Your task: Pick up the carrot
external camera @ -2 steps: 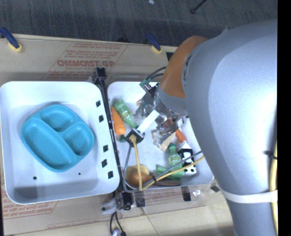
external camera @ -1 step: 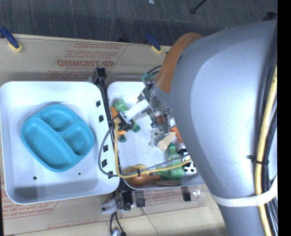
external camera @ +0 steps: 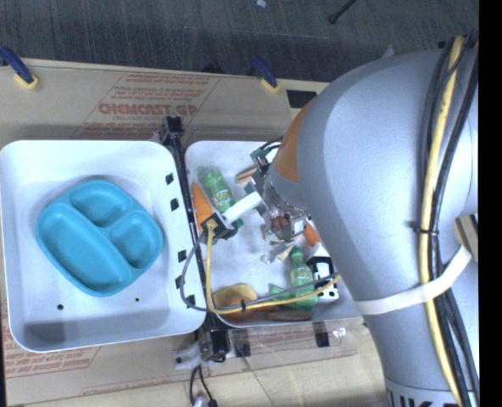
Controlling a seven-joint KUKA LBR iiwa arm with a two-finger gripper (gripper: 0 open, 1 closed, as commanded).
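Observation:
The carrot [external camera: 201, 203] is an orange, elongated piece lying along the left wall of the right bin [external camera: 234, 265]. My gripper [external camera: 276, 240] hangs over the middle of that bin, under the grey arm and its orange band. It is to the right of the carrot and apart from it. A white block on the wrist partly hides the carrot's lower end. Nothing orange shows in the gripper.
A green bottle [external camera: 215, 186] lies just right of the carrot, and another green bottle [external camera: 300, 271] sits near the gripper. A yellow item [external camera: 234, 295] rests at the bin's front, and a small orange piece [external camera: 312, 234] is beside the wrist. The left bin [external camera: 30, 312] holds a blue divided plate [external camera: 98, 234].

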